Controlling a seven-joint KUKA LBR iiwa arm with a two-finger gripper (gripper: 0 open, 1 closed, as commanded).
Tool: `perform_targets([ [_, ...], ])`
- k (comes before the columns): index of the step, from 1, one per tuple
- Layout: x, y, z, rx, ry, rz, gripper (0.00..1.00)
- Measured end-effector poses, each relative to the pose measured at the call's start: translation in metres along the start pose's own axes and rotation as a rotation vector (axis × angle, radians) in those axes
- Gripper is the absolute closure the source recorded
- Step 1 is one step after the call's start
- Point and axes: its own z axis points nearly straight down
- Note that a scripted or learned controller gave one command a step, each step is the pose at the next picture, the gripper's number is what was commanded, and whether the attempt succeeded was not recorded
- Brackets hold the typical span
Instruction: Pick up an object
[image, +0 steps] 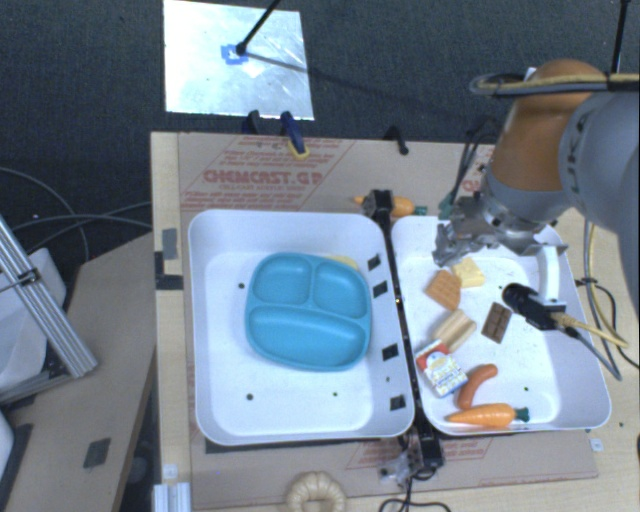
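Cardboard-topped bench (260, 170) on dark carpet (80, 90)

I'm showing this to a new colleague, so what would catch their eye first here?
Probably the blue divided plate lying alone in the left bin. Next, the gripper low over the right bin, near a scatter of toy food, including a carrot at the front.

The arm (600, 140) is smooth, rounded grey with a broad orange band (535, 120) above the wrist. Thin dark cables loop beside it. Its hand (458, 243) is dull grey metal.
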Motion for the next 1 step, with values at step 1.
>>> perform_targets([
  [1, 0.0539, 0.0332, -0.0061, 0.000, 0.001, -0.001, 1.00],
])
